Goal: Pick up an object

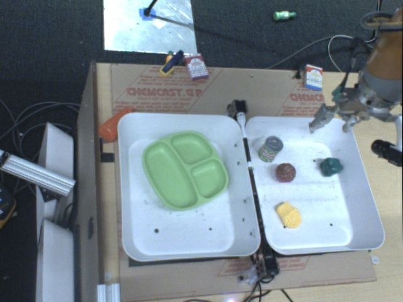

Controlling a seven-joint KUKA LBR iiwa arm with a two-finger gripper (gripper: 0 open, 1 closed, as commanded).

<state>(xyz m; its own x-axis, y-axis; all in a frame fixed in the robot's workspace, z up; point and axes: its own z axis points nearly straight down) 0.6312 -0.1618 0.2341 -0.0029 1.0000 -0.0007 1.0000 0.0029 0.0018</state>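
The right bin (352, 225) holds a small grey-green can (271, 148), a dark red ball (285, 172), a teal lump (330, 166) and a yellow corn-like piece (289, 214). My gripper (331, 121) hangs over the bin's far right edge, above and behind the teal lump, apart from every object. Its two fingers are spread wide and nothing sits between them.
The left bin (138, 231) carries a green divided plate (184, 169). An orange object (109, 126) lies at its far left corner. Small cartons (198, 67) (313, 77) rest on the cardboard behind the bins. A black bracket (238, 109) stands at the bins' joint.
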